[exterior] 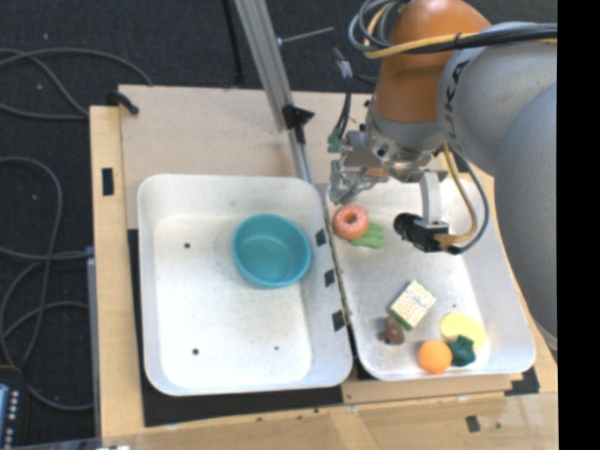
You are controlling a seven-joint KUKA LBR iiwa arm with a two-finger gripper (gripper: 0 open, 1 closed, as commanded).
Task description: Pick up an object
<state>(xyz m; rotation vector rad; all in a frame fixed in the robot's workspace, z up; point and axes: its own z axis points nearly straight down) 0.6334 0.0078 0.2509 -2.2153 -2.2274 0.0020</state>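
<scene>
**Ana:** Over the right bin (497,251), up at its far-left corner, the gripper (345,184) hangs just above the pink doughnut (351,221), and that looks like the target.

**Ben:** Looks like a toy, I'd say. Light, rigid plastic or foam, glossy enough to slip. It sits beside a green piece (373,236), touching it or nearly so, close to the wall between the bins.

**Ana:** Where would you take it?

**Ben:** Across the ring's outer edge, one side on each flank, away from the green piece. Pinching through the hole would work too, but the wall crowds things.

**Ana:** And the gripper's state?

**Ben:** Can't tell from up here. The wrist and cabling hide the tips, and nothing is visibly caught in it. The doughnut lies on the bin floor.

**Ana:** Other options?

**Ben:** Plenty near the front of that bin: a patterned block (412,303), a small brown piece (393,331), an orange ball (434,355), a yellow shape (462,327). A teal bowl (272,249) sits in the left bin (178,345).
</scene>
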